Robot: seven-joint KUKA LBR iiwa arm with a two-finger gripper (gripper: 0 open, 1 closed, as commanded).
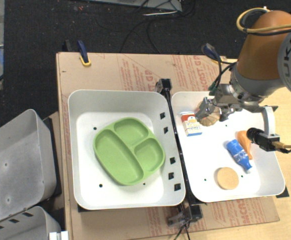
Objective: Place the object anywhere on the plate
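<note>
A green plate [128, 150] with three compartments lies in the left white bin [85, 109], with nothing on it. My gripper [207, 110] is low over the upper left part of the right white bin [265, 184]. A tan, rounded object [211, 119] sits right under the gripper and is partly covered by it. I cannot make out whether the object is gripped or just lying on the bin floor. The gripper is well to the right of the plate, across the wall between the bins.
The right bin also holds a small red and white carton [190, 123] just left of the gripper, an orange carrot-like piece [245, 142], a blue bottle [238, 154] and a round tan disc [227, 178]. A grey tub [15, 164] stands left of the bench.
</note>
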